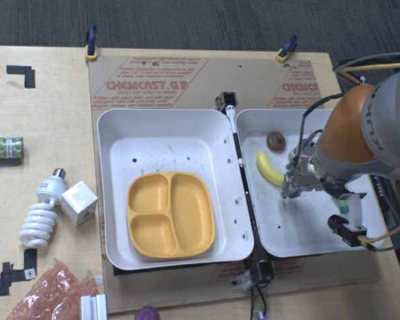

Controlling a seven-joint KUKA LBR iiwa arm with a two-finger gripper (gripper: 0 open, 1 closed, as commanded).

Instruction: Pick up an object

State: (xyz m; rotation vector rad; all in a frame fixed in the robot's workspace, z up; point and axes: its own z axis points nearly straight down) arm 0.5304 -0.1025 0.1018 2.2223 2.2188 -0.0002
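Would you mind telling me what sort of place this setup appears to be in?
Most likely a robotics lab bench for grasping trials. A grey and orange arm reaches into one of two white bins set on clamped protective sheeting, and the contents are toy-like props: a banana and a yellow divided plate.

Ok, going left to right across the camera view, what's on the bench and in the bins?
Green can → spiral light bulb → white cube → yellow divided plate in the left bin → banana → gripper.

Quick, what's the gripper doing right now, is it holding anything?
Gripper: down in the right bin beside the banana; grip state cannot be told.
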